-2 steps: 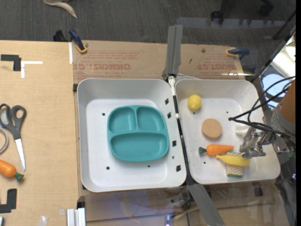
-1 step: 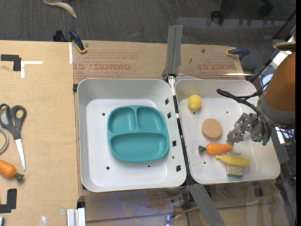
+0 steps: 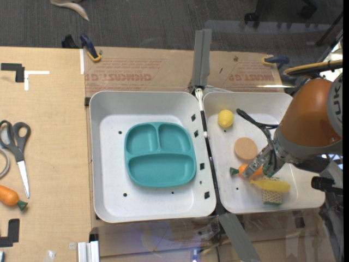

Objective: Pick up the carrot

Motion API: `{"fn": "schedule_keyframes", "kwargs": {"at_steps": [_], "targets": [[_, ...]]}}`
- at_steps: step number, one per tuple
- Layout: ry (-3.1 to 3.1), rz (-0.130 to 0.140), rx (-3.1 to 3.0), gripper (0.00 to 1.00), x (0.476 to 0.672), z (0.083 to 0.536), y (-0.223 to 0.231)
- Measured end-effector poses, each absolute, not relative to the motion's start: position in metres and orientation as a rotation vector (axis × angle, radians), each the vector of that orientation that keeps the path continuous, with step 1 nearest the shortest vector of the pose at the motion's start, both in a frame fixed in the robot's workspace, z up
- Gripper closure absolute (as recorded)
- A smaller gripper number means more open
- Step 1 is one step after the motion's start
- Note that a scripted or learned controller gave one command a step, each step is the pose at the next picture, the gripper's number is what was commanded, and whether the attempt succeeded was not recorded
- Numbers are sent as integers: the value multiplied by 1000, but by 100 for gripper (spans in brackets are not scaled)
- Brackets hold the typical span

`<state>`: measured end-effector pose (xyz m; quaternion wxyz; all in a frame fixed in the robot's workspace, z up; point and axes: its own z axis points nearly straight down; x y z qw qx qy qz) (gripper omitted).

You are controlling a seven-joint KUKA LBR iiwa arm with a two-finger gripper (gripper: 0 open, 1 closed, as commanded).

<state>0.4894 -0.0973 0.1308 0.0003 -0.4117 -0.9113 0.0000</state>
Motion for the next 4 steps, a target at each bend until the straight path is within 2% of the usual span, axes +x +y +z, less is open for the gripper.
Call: {"fn": "schedule_keyframes", "kwargs": {"at_steps": [1,2,3,4], "targets": [[-2826,1,-1375,100,485,191,-22],[-3031,1,-835,100,508,231,24],[-3021,1,-875,100,479,364,-41],[-2960,1,-1048,100,478,201,-25]]}}
